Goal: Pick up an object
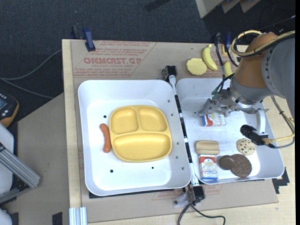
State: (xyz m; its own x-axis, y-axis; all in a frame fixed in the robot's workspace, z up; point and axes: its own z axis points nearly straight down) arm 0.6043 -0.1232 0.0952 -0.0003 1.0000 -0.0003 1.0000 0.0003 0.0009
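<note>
While over right bin (276,165):
Gripper (216,108): above small carton (214,120)
Fingers: state cannot be told
Left bin (89,125): yellow tray (139,133), sausage (106,138)

Gripper (216,108) low over small carton (214,120) in right bin (276,165). Yellow divided plate (139,132) in left bin (93,97), sausage (106,137) at nine o'clock.

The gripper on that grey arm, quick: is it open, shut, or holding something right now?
Gripper: low over a small red, white and blue carton in the right bin; whether it is open, shut or holding anything cannot be told.
</note>
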